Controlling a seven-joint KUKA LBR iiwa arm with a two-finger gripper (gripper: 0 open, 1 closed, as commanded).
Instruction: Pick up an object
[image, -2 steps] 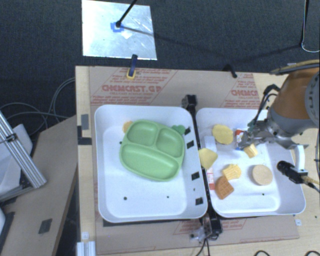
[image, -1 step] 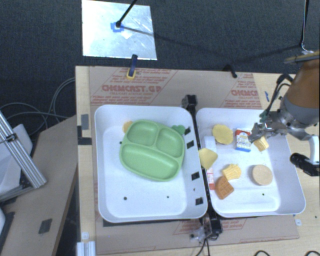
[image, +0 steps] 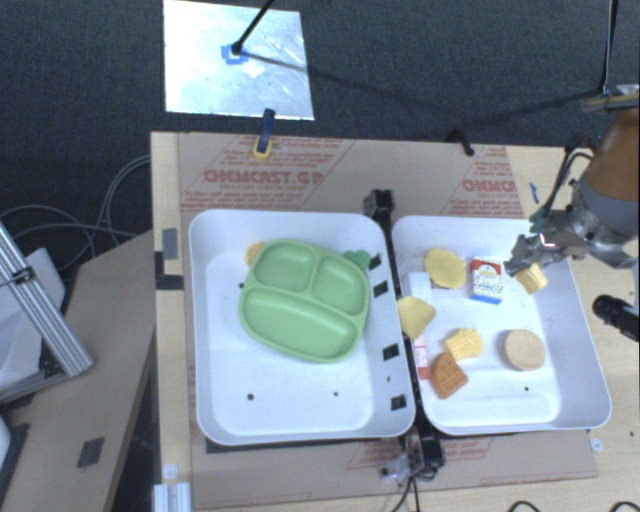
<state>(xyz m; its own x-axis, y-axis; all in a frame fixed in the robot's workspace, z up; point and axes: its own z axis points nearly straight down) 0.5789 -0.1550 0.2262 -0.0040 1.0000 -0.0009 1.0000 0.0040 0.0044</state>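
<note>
The green tray (image: 305, 300) lies in the left bin (image: 215, 400). The right bin (image: 575, 400) holds small food toys. The jaws (image: 530, 268) pinch a little yellow piece (image: 533, 279), lifted near the red box (image: 487, 280). The pick looks almost done.

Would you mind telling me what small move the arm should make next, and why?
Probably lift straight up a little: the gripper appears to have a small yellow piece between its fingers over the right bin, so rising would test the hold.
</note>
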